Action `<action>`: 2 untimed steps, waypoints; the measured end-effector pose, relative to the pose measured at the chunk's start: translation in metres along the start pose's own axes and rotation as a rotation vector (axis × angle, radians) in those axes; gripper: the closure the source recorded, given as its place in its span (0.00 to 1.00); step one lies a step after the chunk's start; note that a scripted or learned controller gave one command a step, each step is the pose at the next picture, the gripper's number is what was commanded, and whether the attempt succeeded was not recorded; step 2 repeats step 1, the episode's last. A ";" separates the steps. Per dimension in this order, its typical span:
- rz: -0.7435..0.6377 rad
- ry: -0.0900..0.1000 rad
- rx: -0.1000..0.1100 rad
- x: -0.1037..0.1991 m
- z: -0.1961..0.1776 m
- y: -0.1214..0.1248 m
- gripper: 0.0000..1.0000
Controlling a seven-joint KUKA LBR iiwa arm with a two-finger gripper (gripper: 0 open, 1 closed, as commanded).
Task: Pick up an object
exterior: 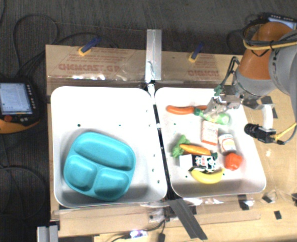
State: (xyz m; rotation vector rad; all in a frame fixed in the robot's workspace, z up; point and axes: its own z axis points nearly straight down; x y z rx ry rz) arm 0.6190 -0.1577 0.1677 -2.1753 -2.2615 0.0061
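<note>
Two white bins are seen side by side on the bench. The left bin (67, 105) carries a blue tray (99, 165) with three wells. The right bin (254, 178) carries the small things among which a pick is to be made.

The arm (261, 59) is brought in from the right, and the gripper (220, 109) is seen low over the far middle of the right bin. Whether it is spread or pressed together cannot be told; nothing is seen pinched in it.

A long carrot (181, 109) lies just to the left of the gripper, its long axis running across the bin from left to right, its green end toward the gripper. Just below the gripper a green thing (220, 118) is seen, and nearer the viewer a pale packet (209, 133). A small bottle (227, 143) and a tomato (233, 161) lie further toward the near right. A second carrot (192, 148), a black-and-white carton (200, 161) and a banana (206, 176) lie at the near middle, well apart from the gripper.

The green thing is judged the nearest candidate, since it lies almost directly under the gripper.
</note>
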 end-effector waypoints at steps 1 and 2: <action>-0.255 0.000 -0.001 0.028 -0.053 -0.036 1.00; -0.255 0.000 -0.001 0.028 -0.053 -0.036 1.00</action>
